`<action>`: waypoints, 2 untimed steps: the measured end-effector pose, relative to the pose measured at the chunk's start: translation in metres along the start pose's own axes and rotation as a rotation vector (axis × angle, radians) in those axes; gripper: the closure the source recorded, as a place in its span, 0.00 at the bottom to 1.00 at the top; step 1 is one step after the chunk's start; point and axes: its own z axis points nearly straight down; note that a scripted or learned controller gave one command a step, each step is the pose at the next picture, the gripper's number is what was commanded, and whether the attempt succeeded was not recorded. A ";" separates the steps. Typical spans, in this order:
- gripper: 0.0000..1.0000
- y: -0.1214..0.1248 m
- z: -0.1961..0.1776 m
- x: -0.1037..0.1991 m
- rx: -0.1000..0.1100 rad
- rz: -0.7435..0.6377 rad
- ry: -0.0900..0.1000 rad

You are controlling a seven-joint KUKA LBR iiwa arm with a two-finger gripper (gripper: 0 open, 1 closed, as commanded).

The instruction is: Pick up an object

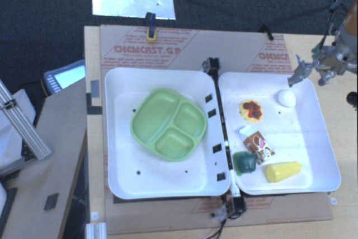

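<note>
Pincer (309, 76) open, just above white ball (287, 98).

You can read one brand mark here, printed twice. Entry one: red block lettering "CHEMCAST GP" on the brown paper-faced sheet (168, 45) lying under the two bins, at its far left, just beyond the left white bin (120, 78). Entry two: the same red lettering on that sheet at the far right, beyond the right white bin (319, 115), where you can make out only "CHEMCAS" before the arm covers it. The small red-and-white packet (258, 146) in the right bin carries print too small for you to read.
</note>
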 end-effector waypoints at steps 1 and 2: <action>0.00 0.002 -0.008 0.001 -0.012 -0.003 -0.003; 0.00 0.004 0.044 0.011 -0.009 -0.006 -0.002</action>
